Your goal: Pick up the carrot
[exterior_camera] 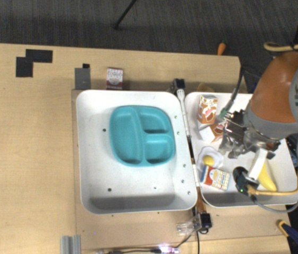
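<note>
Arm (283, 97) hangs over the right bin (291, 187), masking much of it. Tool (232, 136) buried in clutter, its state unreadable. Carrot can't be picked out; teal tray (141, 135) fills the left bin (93, 157).

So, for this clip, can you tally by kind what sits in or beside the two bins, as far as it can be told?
White bins: 2, left bin, right bin
Teal divided trays: 1, teal tray
Printed packets: 2, upper packet, lower packet
Yellow banana-like items: 1, yellow item
Total: 6
The arm covers part of the right bin, so more may be hidden.
</note>
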Controlling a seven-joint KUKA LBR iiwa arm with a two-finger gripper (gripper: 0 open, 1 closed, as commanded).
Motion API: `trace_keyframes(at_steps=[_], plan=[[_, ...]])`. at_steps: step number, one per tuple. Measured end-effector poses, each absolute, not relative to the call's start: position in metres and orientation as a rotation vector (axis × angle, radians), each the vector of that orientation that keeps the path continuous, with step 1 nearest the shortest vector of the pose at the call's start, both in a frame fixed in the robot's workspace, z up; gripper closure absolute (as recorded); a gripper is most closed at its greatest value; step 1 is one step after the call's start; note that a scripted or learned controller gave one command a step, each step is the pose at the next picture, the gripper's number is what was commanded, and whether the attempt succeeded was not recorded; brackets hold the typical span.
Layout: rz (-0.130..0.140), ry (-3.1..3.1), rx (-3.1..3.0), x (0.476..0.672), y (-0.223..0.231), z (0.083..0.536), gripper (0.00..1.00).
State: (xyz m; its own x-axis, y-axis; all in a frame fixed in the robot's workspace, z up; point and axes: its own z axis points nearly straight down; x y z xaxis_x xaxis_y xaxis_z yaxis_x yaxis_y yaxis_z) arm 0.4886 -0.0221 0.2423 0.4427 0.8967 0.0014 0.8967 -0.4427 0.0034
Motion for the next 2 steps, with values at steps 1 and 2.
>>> trace_keyframes(at_steps=[1,2], plan=[[-0.009,0.911,3.011,0.486,-0.017,0.182,1.00],[0.004,0.615,3.083,0.488,0.015,0.238,1.00]])
